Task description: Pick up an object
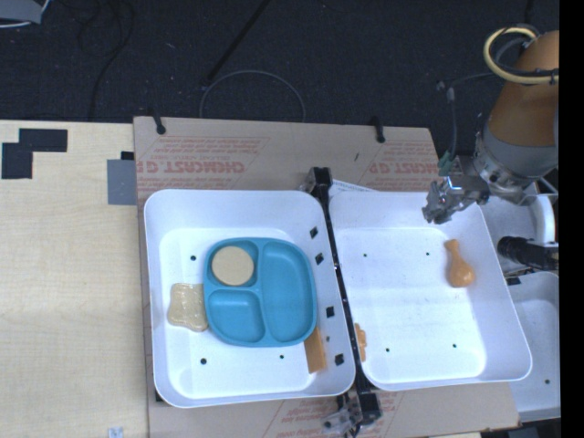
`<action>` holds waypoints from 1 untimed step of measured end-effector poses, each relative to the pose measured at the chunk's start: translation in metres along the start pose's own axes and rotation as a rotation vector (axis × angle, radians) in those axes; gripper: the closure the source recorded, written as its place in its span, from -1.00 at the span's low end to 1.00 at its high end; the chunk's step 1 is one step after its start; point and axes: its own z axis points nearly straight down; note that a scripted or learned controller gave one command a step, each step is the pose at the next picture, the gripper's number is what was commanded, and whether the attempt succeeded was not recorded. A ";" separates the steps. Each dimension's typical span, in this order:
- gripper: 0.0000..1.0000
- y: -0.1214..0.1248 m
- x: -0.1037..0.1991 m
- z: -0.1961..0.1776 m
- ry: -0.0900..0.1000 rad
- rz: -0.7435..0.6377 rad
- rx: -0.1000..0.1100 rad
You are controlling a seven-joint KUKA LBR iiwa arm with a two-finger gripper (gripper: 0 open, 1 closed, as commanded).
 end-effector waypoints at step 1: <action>1.00 0.000 -0.001 -0.021 0.001 -0.004 0.002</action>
